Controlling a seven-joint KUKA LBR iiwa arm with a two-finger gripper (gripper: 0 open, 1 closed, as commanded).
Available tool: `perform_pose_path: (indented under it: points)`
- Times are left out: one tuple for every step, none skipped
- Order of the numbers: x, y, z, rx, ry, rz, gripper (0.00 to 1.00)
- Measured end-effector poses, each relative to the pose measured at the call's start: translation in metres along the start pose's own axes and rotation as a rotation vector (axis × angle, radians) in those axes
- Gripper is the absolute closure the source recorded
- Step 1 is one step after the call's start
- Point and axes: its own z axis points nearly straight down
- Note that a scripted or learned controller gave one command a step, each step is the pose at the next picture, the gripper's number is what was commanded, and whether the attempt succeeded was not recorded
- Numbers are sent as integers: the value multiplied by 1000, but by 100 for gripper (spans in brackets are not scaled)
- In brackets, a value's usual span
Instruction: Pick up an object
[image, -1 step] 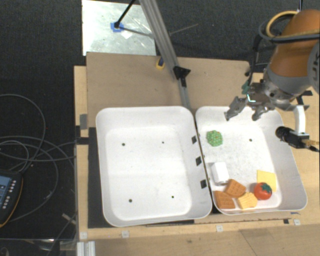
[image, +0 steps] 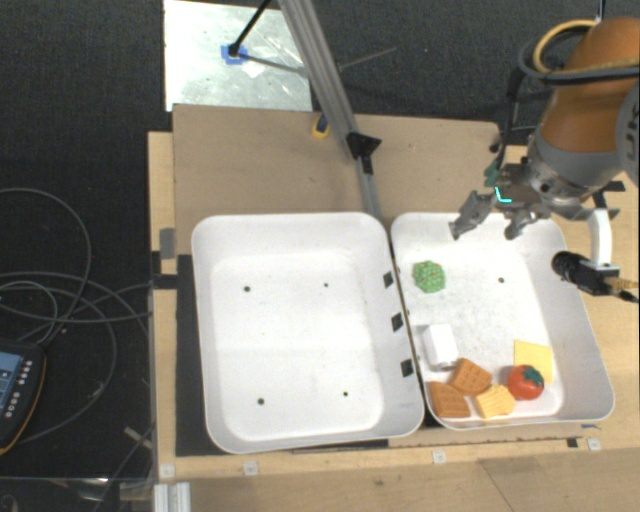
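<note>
Six small objects lie in the right bin (image: 575, 330), and we see the gripper (image: 492, 222) above its far end.

We see its fingers (image: 468, 221) spread apart, grasping nothing. The green lump (image: 429, 276) sits alone near the bin's far left; it is roundish, with no clear long axis. A white block (image: 439, 344), two waffles (image: 470, 376), an orange piece (image: 495, 401), a tomato (image: 526, 381) and a yellow wedge (image: 533, 354) cluster at the near end. The arm's upper part is cut off, and we read no writing.
</note>
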Motion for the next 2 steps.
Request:
perform_pose_path:
  points:
    - [2,-8,46,5,0,3,0]
    - [0,-2,90,4,0,3,0]
